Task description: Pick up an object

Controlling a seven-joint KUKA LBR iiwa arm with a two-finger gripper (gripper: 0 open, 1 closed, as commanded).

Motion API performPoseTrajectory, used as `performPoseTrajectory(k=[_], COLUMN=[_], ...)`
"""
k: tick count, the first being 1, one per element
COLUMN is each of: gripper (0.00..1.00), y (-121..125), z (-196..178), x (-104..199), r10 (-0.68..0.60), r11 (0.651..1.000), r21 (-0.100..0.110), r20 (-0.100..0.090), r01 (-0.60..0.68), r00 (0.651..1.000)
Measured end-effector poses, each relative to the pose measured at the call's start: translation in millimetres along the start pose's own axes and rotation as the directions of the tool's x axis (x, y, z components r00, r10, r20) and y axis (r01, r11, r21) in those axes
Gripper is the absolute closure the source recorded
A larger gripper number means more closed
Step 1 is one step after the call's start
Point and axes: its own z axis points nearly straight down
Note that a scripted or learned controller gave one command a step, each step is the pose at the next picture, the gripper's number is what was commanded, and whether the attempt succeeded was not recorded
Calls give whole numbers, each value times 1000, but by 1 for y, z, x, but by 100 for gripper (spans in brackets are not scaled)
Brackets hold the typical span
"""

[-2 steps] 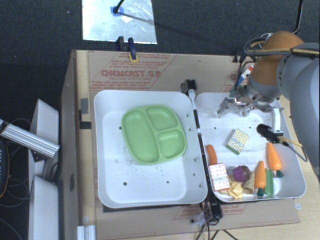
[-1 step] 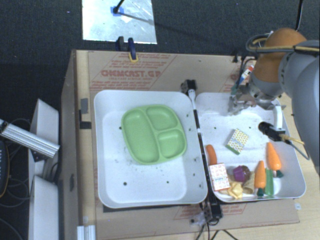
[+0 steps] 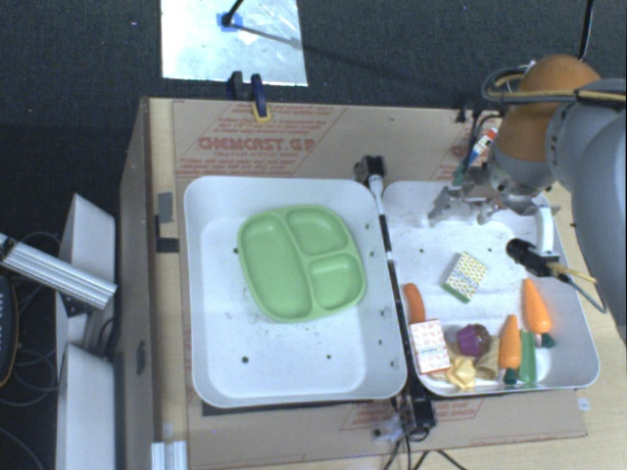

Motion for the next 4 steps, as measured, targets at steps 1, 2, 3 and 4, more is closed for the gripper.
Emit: performPoseTrajectory(k=[1,2,3,4], gripper=[0,100,0,0], y=[-65,-64,-64,-10], z=[12,0,0,11], x=[-17,-17,-17,10], r10=[6,5,4,3], r11=[1000,1000,1000,1000], r21=[5,0,1,2], r20=[0,0,0,-1], r01=[-6,-5,-4,-3], r00=[1000,1000,1000,1000])
